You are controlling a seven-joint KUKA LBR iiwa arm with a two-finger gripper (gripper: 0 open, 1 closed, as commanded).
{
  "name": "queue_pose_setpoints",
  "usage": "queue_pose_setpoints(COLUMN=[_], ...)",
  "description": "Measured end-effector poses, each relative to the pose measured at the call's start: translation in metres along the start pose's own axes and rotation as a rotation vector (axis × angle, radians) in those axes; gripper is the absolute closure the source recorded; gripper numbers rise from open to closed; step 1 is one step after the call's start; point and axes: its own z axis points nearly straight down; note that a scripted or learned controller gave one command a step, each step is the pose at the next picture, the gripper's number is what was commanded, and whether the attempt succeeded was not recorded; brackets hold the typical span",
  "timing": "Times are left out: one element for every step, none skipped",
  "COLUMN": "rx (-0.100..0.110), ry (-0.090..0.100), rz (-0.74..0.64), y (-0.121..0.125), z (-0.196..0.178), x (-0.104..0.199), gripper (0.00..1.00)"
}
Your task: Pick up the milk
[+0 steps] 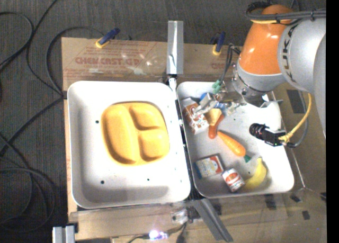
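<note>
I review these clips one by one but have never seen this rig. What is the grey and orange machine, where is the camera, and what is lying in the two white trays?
The machine is a robot arm reaching in from the right; one fixed camera looks down on the bench at a slant. Its gripper sits low over the back of the right bin, near a small red and white carton; whether it holds anything is unclear. That bin also holds a carrot, a banana, a small can and a blue and white box. The left bin holds a yellow divided tray. Which carton is the milk I cannot tell.
</note>
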Motion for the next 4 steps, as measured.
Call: queue_pose_setpoints(rx=[-0.002,-0.002,-0.001,0.004], ry=[0.002,0.001,0.000,0.001], rz=[-0.149,-0.078,-0.092,-0.093], y=[-0.032,0.039,0.014,0.014], z=[0.063,0.041,0.030,0.024], x=[-0.050,-0.024,0.007,0.007], gripper=[0.00,0.00,0.00,1.00])
